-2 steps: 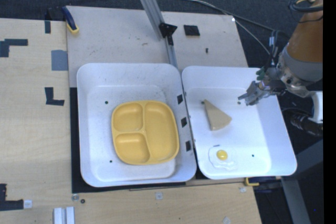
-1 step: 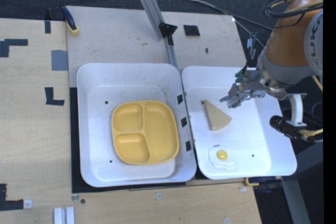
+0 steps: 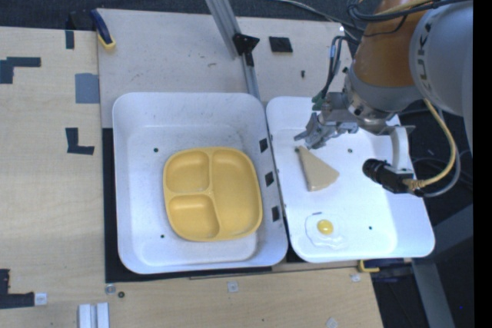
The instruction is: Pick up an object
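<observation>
A tan wedge-shaped slice [image 3: 317, 170] lies flat in the right bin [image 3: 400, 230], its narrow tip pointing up-left. A fried egg [image 3: 324, 230] with a yellow yolk rests near that bin's front edge. My gripper [image 3: 313, 134] hangs low over the bin's back left, just above and beside the slice's tip. Nothing shows between its fingers. A yellow three-compartment plate [image 3: 212, 193] sits in the left bin [image 3: 138, 165].
The grey arm with its orange band [image 3: 388, 42] covers the right bin's back right corner, with a black cable connector [image 3: 384, 174] beside the slice. A metal post [image 3: 231, 11] rises behind the bins. A blue-and-yellow clip [image 3: 102, 31] lies at the bench's back left.
</observation>
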`<action>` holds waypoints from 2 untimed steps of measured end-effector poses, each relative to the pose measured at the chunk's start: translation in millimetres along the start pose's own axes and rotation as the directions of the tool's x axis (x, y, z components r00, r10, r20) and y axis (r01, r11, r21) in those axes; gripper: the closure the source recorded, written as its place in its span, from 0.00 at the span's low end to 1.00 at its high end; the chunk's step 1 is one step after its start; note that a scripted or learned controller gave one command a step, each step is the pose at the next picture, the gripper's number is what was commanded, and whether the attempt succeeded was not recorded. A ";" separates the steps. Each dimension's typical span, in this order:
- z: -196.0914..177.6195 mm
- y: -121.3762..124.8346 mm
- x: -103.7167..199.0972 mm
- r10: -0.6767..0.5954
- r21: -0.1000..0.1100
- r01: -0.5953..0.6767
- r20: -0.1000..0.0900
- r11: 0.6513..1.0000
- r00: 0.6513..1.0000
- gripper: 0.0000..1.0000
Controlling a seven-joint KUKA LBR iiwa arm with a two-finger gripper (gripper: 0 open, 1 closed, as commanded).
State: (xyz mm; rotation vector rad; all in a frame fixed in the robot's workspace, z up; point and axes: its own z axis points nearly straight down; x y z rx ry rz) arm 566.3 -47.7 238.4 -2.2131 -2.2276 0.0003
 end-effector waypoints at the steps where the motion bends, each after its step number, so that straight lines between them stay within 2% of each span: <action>1: 0.1 16.8 53.1 -0.001 0.000 0.001 0.000 1.000 1.000 1.00; 2: 8.5 31.1 106.7 0.000 0.000 0.000 0.001 1.000 1.000 1.00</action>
